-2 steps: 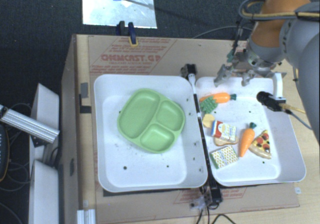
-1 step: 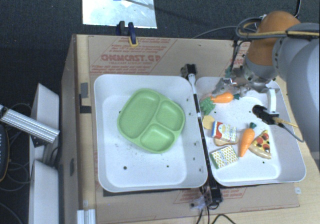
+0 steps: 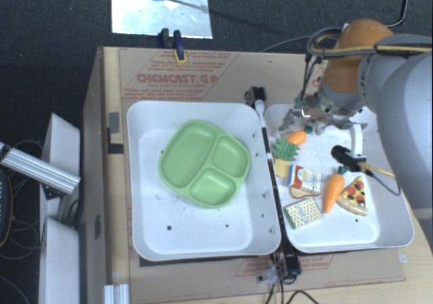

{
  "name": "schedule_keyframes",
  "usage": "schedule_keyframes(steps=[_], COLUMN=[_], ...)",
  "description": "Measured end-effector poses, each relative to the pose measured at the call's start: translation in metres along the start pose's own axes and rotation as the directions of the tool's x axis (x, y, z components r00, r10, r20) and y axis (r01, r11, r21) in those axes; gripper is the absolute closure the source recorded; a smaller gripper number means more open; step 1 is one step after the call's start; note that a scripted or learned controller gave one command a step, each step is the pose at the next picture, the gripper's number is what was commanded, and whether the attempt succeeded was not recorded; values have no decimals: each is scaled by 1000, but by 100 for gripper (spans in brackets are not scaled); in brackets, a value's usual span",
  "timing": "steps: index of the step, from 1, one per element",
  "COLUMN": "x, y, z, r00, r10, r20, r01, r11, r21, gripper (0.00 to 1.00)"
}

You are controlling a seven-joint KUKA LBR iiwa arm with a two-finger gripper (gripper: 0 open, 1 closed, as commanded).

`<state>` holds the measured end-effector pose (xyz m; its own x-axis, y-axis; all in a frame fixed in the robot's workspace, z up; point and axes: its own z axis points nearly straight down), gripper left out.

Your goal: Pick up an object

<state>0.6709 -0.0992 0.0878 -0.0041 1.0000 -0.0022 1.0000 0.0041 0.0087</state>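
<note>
The gripper hangs at the right bin's back-left corner, just above a small carrot; its grip I cannot tell. Toys crowd that bin's left side. The left bin holds a green plate.

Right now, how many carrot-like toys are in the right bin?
2: a small carrot near the end effector at the bin's back left, a larger carrot beside the pizza slice. The arm may hide others.

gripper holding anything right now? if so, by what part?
Cannot tell. The gripper sits low at the back of the right bin, just above a small orange toy, but no object is visibly gripped.
</note>
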Motion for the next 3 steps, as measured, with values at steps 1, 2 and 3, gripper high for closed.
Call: schedule_keyframes(steps=[1,2,3], x=[14,13,13], y=[-2,-1,-1], z=[3,-8,-8], r00=[1000,1000,1000], r10=[-1,-3,-3], r20=[-2,-1,-1], r01=[1,3,3], r11=[1000,1000,1000], r21=[6,3,4], gripper=[0,100,0])
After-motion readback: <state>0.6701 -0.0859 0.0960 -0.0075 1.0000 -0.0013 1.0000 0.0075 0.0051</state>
